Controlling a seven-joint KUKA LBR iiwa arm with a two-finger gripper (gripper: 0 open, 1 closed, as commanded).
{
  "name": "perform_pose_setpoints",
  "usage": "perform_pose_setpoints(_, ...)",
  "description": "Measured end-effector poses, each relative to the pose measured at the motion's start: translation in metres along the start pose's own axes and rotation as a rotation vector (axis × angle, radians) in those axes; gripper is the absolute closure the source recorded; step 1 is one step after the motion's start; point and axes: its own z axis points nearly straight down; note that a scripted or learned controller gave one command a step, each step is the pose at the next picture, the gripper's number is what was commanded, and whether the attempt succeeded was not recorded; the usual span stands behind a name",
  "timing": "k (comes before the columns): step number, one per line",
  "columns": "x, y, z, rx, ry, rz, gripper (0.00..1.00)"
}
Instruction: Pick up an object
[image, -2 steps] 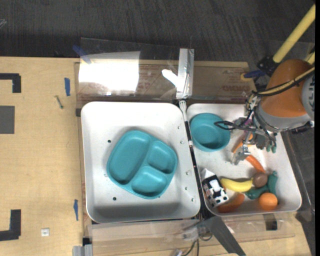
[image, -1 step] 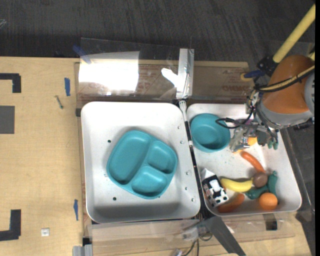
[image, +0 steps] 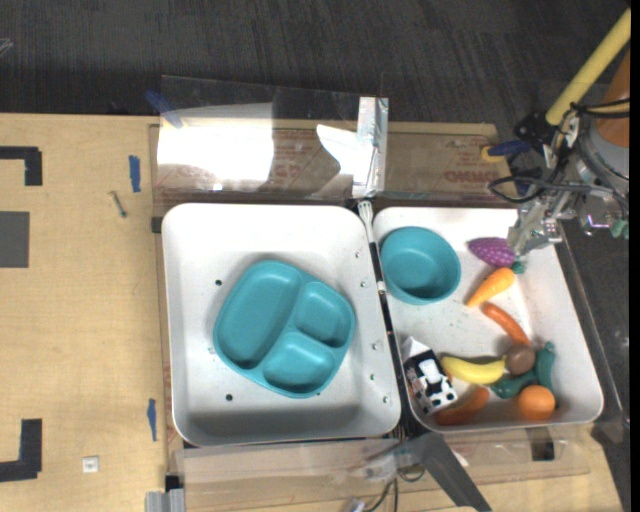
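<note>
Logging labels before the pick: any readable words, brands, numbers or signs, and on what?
None can be read.
Cardboard strip behind the bins: faint reddish print, too blurred.
Black-and-white item in the right bin: pattern, no legible text.

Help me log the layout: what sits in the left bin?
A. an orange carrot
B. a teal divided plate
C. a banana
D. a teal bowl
B: the teal divided plate lies alone in the left bin, while the teal bowl, banana and carrot are in the right bin.
</note>
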Motion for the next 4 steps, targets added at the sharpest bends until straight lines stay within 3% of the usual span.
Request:
perform_pose_setpoints(1, 0.002, 0.001, 0.007, -0.004, 0.012, -0.001, 0.0)
perform_pose_setpoints(2, -0.011, -0.018, 0.162, -0.002, 0.015, 0.236, 0.0)
perform_pose_setpoints(3, 0.012, 0.022, 0.167, -0.002, 0.011, 0.288, 0.0)
perform_pose_setpoints(4, 0.015, 0.028, 0.166, 0.007, 0.009, 0.296, 0.0)
